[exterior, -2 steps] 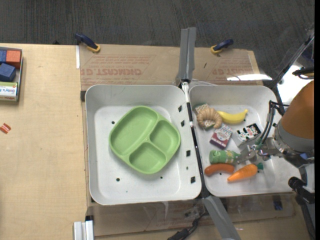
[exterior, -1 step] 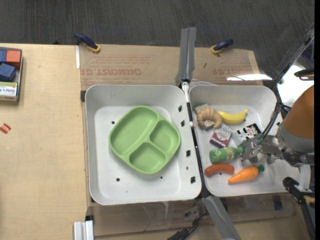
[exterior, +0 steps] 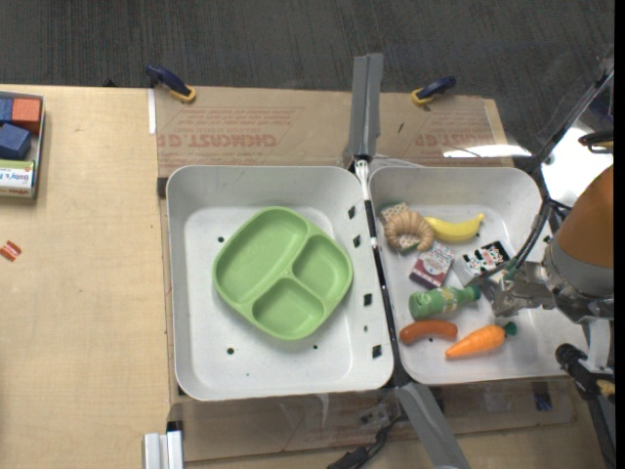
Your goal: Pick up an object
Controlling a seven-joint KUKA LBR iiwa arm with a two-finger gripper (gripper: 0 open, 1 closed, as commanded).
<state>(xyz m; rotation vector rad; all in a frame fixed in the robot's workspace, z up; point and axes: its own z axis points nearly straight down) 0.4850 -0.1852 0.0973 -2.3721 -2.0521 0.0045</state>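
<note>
Far left, on the bench [exterior: 88, 291]: a box of coloured blocks [exterior: 20, 145], cut off by the frame's left edge, and a small red scrap [exterior: 9, 251] too small to identify. Left bin [exterior: 186, 291]: a green divided plate [exterior: 282, 273] lies flat near the centre, its three compartments unobscured. Behind the bins, a sheet of cardboard [exterior: 254, 130] is held by two clamps [exterior: 171, 82] whose lower jaws are hidden. Right bin [exterior: 518, 189]: a croissant [exterior: 407, 229] at the upper left, touching a banana [exterior: 455, 227] to its right; below them a small red packet [exterior: 431, 265] and a black-and-white patterned card [exterior: 485, 257], print illegible. A green bottle-shaped toy [exterior: 441, 302] lies on its side; beneath it a red sausage [exterior: 428, 332] and, just beside that, a carrot [exterior: 478, 341]. The gripper [exterior: 503, 299] sits low over the bin, between the green toy's cap end and the carrot's leafy end; its fingers merge with cables and shadow, so whether they are spread or closed cannot be told, and nothing is visibly between them. The arm [exterior: 591, 252] is cropped at the right.
</note>
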